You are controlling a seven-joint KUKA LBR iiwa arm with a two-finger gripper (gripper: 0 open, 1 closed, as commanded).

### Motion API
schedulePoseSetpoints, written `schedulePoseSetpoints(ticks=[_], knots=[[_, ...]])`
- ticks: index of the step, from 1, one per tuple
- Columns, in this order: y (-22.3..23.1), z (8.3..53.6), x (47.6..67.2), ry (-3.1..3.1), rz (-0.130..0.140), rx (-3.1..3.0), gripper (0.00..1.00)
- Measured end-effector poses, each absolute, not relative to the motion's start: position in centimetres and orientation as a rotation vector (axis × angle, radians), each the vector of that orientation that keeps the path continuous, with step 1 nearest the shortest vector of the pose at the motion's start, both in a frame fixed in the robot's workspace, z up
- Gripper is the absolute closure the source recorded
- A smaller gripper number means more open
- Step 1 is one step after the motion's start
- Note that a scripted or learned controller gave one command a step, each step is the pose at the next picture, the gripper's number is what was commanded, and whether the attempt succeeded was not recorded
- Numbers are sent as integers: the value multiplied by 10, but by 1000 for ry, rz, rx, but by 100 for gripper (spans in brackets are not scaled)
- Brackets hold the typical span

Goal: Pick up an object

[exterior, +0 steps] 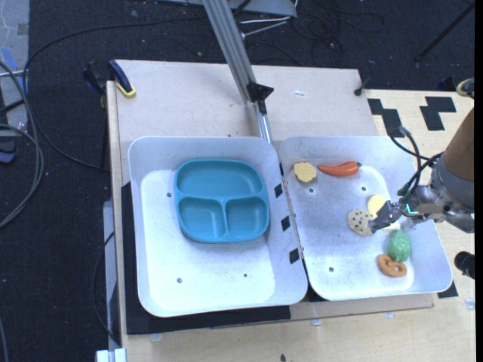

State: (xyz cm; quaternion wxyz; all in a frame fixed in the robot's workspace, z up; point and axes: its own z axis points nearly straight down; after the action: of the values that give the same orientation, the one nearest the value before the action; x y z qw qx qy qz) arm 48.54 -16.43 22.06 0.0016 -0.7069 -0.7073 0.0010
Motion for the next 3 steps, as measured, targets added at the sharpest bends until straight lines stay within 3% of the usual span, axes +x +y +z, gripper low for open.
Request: schedulePoseSetpoints(ticks=[1,3], knots=[[-164,222,486,-2222,1,-2220,0],[-164,132,494,-2218,4,-2219,0]])
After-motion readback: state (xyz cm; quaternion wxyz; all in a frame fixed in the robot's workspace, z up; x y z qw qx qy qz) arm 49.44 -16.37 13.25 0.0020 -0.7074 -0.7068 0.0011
